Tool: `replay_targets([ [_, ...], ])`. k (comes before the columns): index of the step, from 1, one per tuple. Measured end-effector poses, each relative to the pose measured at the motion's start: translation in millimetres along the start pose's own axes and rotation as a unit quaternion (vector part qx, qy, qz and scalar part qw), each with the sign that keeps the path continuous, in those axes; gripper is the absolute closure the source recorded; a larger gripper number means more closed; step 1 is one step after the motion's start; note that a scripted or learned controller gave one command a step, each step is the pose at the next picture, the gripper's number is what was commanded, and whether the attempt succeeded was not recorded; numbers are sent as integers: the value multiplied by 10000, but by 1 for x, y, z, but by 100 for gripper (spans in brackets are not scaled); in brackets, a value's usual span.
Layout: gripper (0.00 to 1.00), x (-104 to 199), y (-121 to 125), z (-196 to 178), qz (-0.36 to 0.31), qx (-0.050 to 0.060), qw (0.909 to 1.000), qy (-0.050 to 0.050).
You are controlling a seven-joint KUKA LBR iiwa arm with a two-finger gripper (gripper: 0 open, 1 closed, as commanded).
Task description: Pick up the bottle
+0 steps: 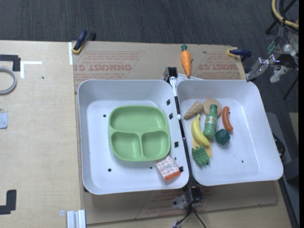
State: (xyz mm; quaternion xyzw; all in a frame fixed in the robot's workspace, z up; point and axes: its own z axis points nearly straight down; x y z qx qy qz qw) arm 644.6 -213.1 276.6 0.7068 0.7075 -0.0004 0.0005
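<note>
1. You are looking at the green bottle (pixel 210 122) lying in the right bin (pixel 251 141), among the toy food.
2. It is resting between the banana (pixel 199 131) and the red sausage (pixel 227 118), with the dark green ball (pixel 222 136) just beside its lower end.
3. The gripper (pixel 259 70) is hanging near the top right, outside the bin and well apart from the bottle; you cannot tell how it is set.
4. The green tray (pixel 139 133) is sitting in the left bin (pixel 95 141).

My gripper (pixel 260 69) hangs off the right bin's (pixel 259 127) far corner; the green bottle (pixel 210 122) stands well below-left of me, between banana (pixel 200 132) and sausage (pixel 227 118).
</note>
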Motion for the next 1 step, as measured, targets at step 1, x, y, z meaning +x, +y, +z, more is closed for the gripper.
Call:
replay_targets([
  [1,100,0,1,-10,-15,-5,10000,-10],
])
